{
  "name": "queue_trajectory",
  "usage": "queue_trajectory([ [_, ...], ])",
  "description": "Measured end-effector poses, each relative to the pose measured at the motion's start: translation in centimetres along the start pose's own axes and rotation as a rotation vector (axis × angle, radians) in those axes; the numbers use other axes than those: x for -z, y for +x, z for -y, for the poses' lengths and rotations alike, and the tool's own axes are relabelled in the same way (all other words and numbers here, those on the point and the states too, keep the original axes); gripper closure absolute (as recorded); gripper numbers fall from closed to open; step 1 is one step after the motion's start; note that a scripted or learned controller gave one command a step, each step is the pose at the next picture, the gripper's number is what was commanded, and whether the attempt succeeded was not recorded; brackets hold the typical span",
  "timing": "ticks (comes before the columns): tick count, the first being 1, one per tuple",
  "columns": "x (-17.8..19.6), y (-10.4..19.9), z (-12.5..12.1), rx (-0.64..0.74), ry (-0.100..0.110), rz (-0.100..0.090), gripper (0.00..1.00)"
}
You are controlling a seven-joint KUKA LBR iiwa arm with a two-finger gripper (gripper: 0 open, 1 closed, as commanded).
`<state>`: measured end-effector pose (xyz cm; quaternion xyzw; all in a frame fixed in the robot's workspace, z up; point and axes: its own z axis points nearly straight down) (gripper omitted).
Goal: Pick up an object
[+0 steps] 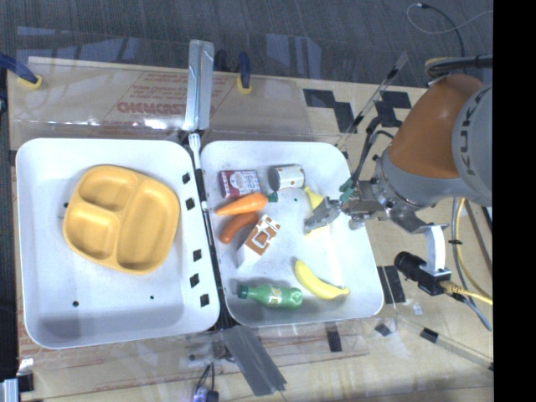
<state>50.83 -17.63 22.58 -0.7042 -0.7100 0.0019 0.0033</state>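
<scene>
Fingers seemingly beside yellow piece

Clear sheet, far left of end effector: red print, unreadable.
Arm casing, right: dark letters, partly cut off.

Tray in left bin, banana, bottle in right bin
</scene>
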Motion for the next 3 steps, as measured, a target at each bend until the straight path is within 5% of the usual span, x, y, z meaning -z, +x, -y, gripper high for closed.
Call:
queue_trajectory([
  [1,-13.6,-1.4,3.3,-0.025,0.002,-0.003,0.0],
  [2,-12.9,-1.4,3.4,-0.02,0.01,-0.005,1.0],
  [3,-2.0,5.8,-3.8,0.085,0.001,0.0,1.0],
])
